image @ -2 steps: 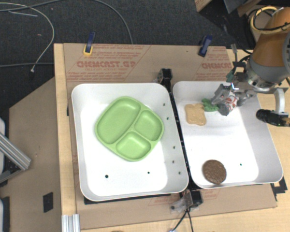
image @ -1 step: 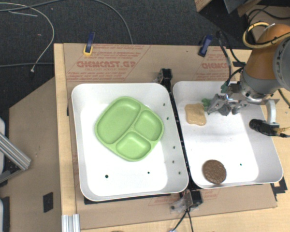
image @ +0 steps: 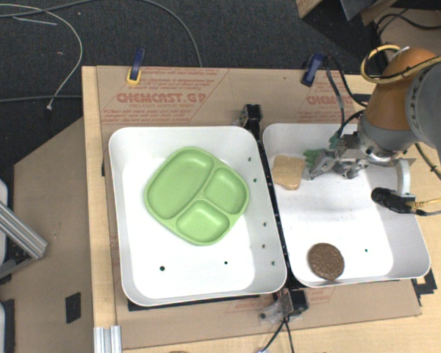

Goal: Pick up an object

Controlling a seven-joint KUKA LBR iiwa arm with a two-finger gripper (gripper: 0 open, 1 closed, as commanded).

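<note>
A tan, bread-like piece [image: 287, 172] lies at the left wall of the right bin [image: 397, 259], in its far half. A round brown cookie-like disc [image: 326, 260] rests near the same bin's front edge. My gripper [image: 320, 165] is low over the right bin's far part, just right of the tan piece and pointing towards it. Something small and green [image: 309, 155] shows at its tip; whether it is a held thing or part of the tool I cannot tell. The grey arm with its orange band [image: 394, 94] comes in from the right.
A light green plate with three compartments [image: 197, 195] lies in the middle of the left bin [image: 132, 271]. A black cable end [image: 391, 198] hangs over the right bin's right side. Blue clamps [image: 137, 63] hold the cardboard at the bench's far edge.
</note>
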